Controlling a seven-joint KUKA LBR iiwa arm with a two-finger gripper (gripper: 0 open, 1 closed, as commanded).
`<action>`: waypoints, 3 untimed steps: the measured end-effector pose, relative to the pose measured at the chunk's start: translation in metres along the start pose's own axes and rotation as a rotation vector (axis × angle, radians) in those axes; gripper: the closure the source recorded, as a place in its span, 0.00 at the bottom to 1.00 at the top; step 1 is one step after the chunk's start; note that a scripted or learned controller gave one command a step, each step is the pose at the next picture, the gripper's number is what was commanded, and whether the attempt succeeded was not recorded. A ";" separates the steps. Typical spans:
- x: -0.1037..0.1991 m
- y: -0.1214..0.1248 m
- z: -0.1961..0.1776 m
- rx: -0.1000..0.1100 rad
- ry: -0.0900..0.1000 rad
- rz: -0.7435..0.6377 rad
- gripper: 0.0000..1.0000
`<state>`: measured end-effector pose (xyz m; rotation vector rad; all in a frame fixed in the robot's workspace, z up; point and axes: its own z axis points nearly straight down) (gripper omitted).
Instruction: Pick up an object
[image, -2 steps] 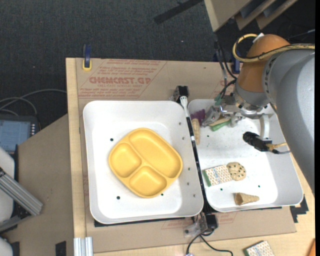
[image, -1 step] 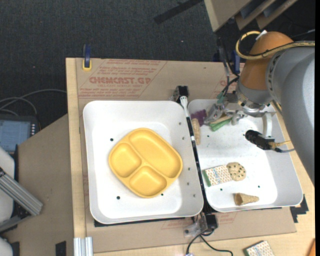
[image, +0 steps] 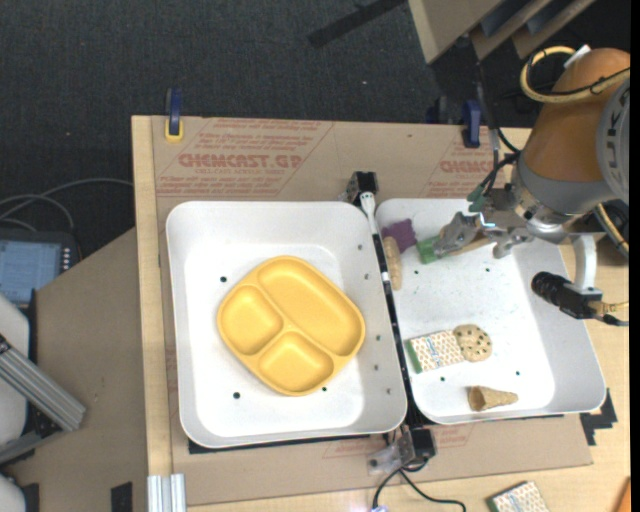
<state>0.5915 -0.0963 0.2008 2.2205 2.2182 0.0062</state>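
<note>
Jaws (image: 447, 240) low over the right bin's (image: 560, 375) far left part, beside a purple block (image: 400, 235); green piece (image: 428, 251) at the tips, grip impossible to tell. Nearer: patterned packet (image: 434, 352), cookie (image: 472, 342), tan wedge (image: 490, 398). Left bin (image: 190, 300) with yellow divided tray (image: 288, 325).

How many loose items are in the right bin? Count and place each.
6: purple block, green block far left; tan roll by left wall; packet, cookie, wedge near front. The arm may hide more.
</note>
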 end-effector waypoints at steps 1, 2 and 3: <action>0.039 -0.041 0.001 0.010 0.002 -0.004 1.00; 0.072 -0.044 -0.023 0.001 0.000 -0.005 1.00; 0.086 -0.026 -0.040 0.000 -0.001 -0.004 1.00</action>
